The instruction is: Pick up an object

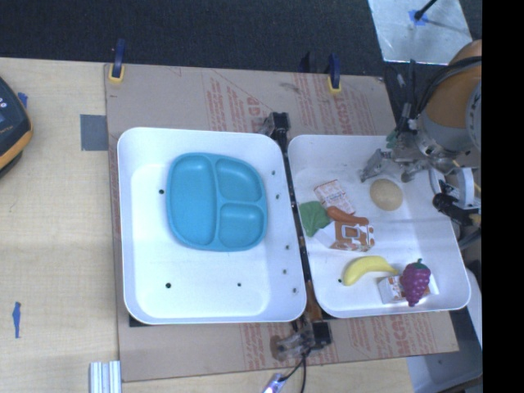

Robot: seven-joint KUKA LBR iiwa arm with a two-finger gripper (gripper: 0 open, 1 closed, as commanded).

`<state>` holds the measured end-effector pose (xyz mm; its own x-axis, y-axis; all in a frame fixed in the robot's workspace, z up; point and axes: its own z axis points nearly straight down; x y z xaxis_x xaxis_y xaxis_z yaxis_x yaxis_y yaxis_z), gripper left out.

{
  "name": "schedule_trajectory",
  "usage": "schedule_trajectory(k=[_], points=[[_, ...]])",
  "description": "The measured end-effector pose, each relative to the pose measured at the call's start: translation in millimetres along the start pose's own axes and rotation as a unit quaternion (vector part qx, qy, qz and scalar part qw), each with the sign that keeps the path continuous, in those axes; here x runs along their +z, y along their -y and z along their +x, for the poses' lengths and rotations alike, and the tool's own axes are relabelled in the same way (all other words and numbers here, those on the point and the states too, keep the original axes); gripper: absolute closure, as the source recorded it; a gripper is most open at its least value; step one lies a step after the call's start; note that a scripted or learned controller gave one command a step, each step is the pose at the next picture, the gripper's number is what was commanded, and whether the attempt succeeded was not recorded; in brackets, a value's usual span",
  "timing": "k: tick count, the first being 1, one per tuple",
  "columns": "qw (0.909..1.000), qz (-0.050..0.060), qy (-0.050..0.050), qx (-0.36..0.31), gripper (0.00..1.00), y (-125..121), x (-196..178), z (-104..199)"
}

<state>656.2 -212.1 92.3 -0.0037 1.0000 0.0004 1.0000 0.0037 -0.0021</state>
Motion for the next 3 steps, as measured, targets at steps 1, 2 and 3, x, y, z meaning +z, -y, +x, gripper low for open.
schedule_trajectory(k=[1, 2, 3], points=[[1.0000, 0.001, 0.001, -0.001, 0.00, 35, 0, 1], [1.0000, 0.000, 0.000, 0.000, 0.00, 0, 0, 5], [1.0000, 0.001, 0.001, -0.001, 0.00, 34, 0, 0]])
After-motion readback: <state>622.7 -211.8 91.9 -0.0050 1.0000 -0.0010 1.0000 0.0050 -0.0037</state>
